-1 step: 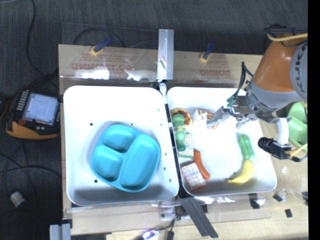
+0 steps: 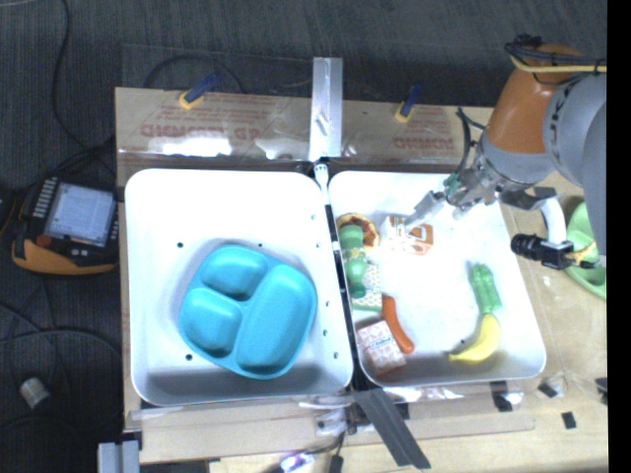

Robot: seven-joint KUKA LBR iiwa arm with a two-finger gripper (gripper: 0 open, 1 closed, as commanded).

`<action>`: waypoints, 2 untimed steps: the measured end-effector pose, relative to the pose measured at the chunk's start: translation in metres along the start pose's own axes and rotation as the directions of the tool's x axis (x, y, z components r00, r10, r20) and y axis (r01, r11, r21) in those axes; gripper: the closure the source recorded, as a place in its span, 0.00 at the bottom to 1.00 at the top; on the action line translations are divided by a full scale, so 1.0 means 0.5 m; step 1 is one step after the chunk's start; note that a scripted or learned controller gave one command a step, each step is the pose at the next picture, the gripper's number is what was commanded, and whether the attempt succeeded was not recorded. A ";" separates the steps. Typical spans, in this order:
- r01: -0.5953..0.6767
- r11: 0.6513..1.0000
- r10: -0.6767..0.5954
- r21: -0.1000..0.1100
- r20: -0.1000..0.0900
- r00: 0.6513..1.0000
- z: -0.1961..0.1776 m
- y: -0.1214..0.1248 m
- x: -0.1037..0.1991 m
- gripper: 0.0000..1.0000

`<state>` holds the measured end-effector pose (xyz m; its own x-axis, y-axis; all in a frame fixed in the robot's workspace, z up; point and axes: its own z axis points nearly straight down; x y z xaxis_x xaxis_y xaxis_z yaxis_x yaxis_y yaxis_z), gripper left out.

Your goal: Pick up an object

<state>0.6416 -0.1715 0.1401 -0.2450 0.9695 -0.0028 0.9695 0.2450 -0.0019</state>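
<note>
Hand (image 2: 426, 205) over right bin (image 2: 513, 264), orange pkg (image 2: 418, 236) just below-left

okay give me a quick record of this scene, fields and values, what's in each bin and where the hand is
left bin: blue divided plate
right bin: banana, green item, orange carrot-like piece, several small packaged items along the left wall
hand: over the right bin's far side, above an orange-and-white packet
held object: none seen
arm: enters from the right
</note>
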 end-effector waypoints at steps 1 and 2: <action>0.008 0.999 -0.007 -0.033 0.016 1.000 0.042 0.019 0.026 0.00; -0.241 0.970 0.241 0.001 -0.004 0.970 -0.032 0.001 0.139 0.00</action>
<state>0.6252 -0.1040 0.1559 -0.0039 1.0000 0.0005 1.0000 0.0039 -0.0023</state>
